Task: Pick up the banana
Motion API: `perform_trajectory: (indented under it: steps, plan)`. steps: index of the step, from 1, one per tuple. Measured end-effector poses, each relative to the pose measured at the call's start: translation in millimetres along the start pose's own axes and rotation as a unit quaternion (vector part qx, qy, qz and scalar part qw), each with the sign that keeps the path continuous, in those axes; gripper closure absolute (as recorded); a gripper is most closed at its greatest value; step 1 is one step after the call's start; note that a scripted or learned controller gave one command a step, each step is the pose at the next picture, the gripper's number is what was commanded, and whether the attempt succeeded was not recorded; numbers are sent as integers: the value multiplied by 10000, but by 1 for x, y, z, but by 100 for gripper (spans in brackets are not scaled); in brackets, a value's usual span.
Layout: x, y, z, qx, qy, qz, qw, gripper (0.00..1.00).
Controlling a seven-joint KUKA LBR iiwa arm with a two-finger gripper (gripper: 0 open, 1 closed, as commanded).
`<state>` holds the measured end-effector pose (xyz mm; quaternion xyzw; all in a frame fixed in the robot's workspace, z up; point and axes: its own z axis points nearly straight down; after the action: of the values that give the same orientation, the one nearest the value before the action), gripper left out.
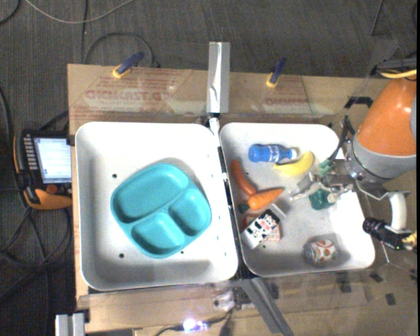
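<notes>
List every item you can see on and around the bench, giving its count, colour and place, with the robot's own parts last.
Bins: 2, white, side by side.
Divided plate: 1, turquoise, left bin.
Banana: 1, yellow, right bin, beside the bottle.
Bottle: 1, blue, right bin, far end.
Carrot: 1, orange, right bin, middle.
Orange piece: 1, beside the carrot.
Carton: 1, black and white, right bin, near side.
Ball: 1, greyish, near corner.
Handheld screen: 1, left of bench.
Clamps: 2, blue and yellow, far edge.
Arm: 1, grey and orange.
Gripper: 1, over right bin.
</notes>
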<state>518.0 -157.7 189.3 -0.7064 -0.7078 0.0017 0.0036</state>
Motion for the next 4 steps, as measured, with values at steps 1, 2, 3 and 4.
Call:
perform_trajectory:
  steps: [1,2,3,4]
  plan:
    - [-41,-34,6,-8,-11,-408,9992,0]
    - [-66,51,47,-2,-20,-1011,9949,0]
    - [-45,118,100,-88,-33,-877,9961,0]
    - [-66,151,57,-14,-41,-1821,9833,0]
